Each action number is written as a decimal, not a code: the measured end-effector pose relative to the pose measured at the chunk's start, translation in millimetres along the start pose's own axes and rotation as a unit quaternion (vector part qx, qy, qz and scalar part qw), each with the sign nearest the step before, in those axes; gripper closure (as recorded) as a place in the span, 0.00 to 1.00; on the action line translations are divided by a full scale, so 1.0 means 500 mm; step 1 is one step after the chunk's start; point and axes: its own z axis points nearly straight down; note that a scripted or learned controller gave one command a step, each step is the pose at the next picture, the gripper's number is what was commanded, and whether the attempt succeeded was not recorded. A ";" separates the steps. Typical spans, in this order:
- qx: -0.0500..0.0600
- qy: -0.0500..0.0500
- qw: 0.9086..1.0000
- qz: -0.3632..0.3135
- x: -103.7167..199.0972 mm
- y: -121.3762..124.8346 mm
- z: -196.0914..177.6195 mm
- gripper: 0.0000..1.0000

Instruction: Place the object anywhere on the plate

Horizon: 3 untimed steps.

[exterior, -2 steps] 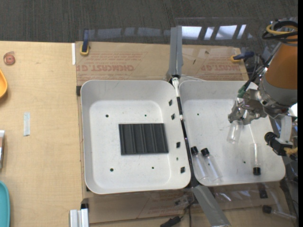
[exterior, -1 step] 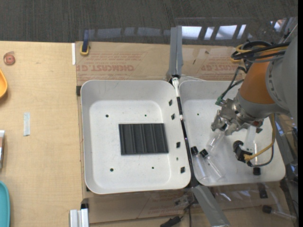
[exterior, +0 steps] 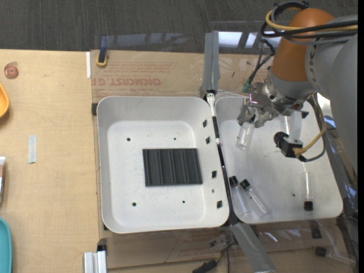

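Note:
A dark ribbed plate lies flat in the middle of the left bin. My gripper hangs over the upper left part of the right bin, close to the divider between the bins. A clear plastic vial sticks out downward from between its fingers, so the gripper is shut on it. The vial is to the right of the plate, across the bins' shared rim.
In the right bin, a clear vial with a black cap lies near the lower left corner, and another thin vial lies at the lower right. A black cable connector dangles below the wrist. Cardboard lies behind the bins.

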 end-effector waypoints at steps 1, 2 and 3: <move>0.002 0.000 0.996 0.090 0.125 -0.063 0.002 1.00; 0.002 -0.001 0.965 0.263 0.225 -0.177 0.001 1.00; 0.001 0.000 0.985 0.175 0.398 -0.306 -0.063 1.00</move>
